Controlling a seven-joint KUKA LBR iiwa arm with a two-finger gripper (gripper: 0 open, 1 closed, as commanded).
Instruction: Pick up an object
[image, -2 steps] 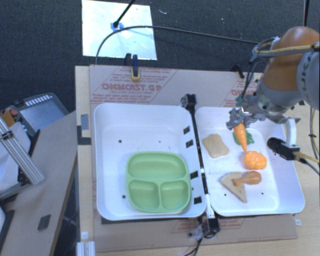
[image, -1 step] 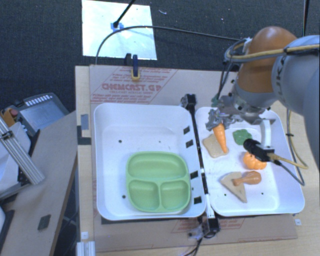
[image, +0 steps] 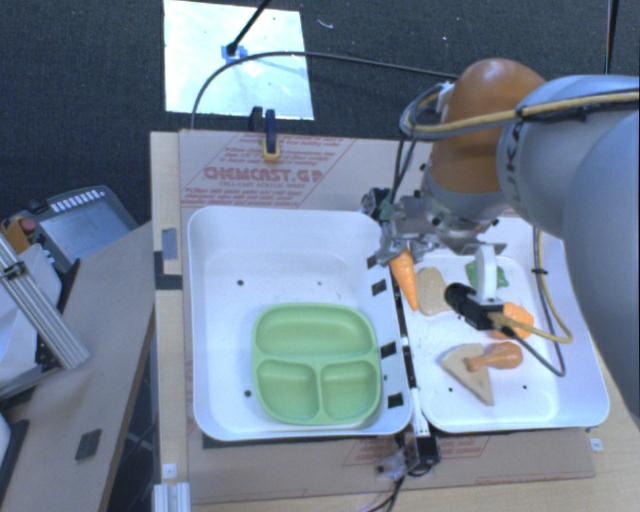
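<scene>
My gripper (image: 398, 252) hangs over the divide between the two white bins, shut on the thick end of an orange toy carrot (image: 405, 283). The carrot points down and slightly right, in front of the bins' inner rims. In the right bin (image: 575, 400) lie a beige round piece (image: 431, 291), a green and white object (image: 486, 270), an orange piece (image: 517, 317), an orange drumstick shape (image: 496, 357) and a tan wedge (image: 470, 373).
A green divided plate (image: 318, 362) lies in the front half of the left bin (image: 215, 300). The grey arm with its orange band (image: 480, 110) covers the back of the right bin. Cardboard lies under both bins.
</scene>
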